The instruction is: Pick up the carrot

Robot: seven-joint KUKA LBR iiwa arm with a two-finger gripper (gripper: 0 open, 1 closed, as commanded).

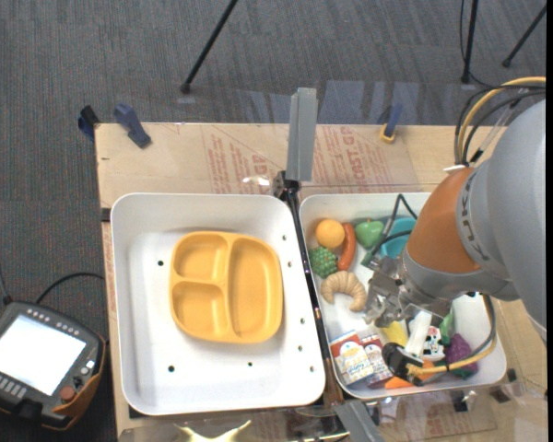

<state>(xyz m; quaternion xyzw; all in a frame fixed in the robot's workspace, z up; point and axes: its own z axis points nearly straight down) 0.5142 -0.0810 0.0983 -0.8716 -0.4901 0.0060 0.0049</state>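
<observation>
The carrot (347,246), a slim orange-red piece, lies in the right bin (494,366) near its back left. It rests between an orange ball (330,233) and a green toy (370,231). My gripper (385,306) hangs low over the middle of that bin, to the right of and nearer than the carrot, just beside a tan croissant (344,289). Nothing shows as held. The arm's orange band and grey wrist cover much of the bin's right half.
The left bin (138,247) holds a yellow divided plate (227,284). Around the gripper lie a green broccoli (323,261), a teal cup (403,232), a small carton (358,358), purple grapes (461,350) and another orange piece (430,369) at the front.
</observation>
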